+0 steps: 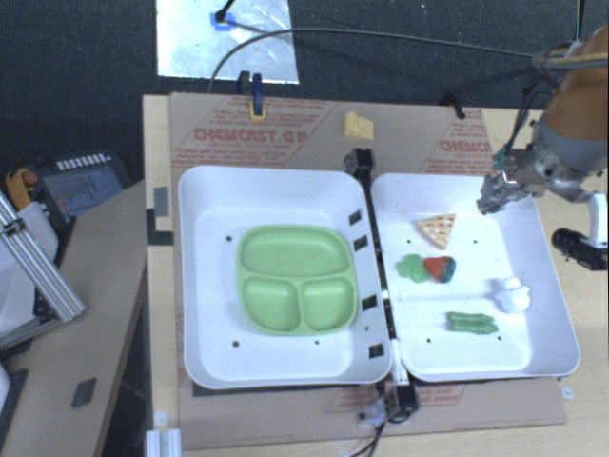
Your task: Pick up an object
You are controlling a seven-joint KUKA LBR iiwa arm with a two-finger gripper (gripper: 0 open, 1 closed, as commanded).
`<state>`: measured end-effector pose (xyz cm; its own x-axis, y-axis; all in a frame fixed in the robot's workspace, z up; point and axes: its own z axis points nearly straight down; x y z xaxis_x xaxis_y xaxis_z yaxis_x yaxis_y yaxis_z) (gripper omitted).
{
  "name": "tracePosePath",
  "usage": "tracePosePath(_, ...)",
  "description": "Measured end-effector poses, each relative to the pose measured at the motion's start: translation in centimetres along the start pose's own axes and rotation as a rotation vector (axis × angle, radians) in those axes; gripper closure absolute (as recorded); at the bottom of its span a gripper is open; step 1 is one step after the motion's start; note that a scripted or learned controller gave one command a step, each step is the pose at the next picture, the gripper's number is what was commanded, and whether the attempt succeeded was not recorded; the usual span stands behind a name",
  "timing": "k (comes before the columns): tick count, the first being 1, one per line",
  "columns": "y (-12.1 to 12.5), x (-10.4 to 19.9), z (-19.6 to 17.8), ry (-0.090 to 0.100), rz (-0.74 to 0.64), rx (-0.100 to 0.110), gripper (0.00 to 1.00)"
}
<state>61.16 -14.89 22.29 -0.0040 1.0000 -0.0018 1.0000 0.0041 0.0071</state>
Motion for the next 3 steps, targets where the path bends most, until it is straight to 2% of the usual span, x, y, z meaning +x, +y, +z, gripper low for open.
tracePosePath(2,-1.5,10.0,-2.0,0.003,-0.005,0.005,1.0)
tracePosePath(3,-2.9,16.0,-2.1,0.004,-0.006,0.007,1.0)
